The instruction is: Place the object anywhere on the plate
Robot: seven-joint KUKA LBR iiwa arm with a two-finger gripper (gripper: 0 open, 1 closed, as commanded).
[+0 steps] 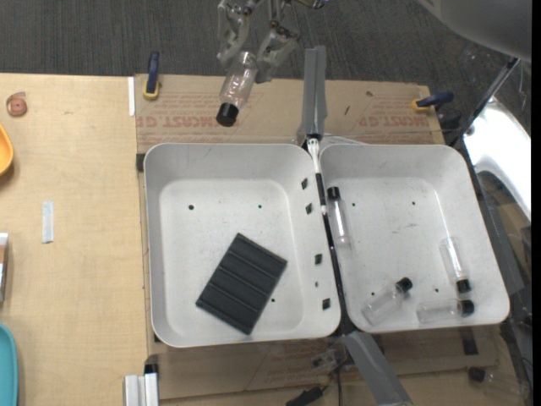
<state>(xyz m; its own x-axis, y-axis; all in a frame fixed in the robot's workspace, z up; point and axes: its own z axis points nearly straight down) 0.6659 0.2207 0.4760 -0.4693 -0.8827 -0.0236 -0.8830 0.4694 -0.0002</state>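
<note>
Nearest us, our dark ridged plate (243, 282) lies flat in the left bin (169, 163), ready as the target. We carry a clear tube with a black cap (237, 91) clamped between the jaws of our gripper (247, 51), tilted, high beyond the bin's far rim.

on the bench (68, 167) two bins sit side by side: the left bin (169, 176) holds a ridged plate (243, 282) toward its front, the right bin (456, 176) holds four vials (336, 218) scattered toward its centre-side wall and front right corner.
</note>
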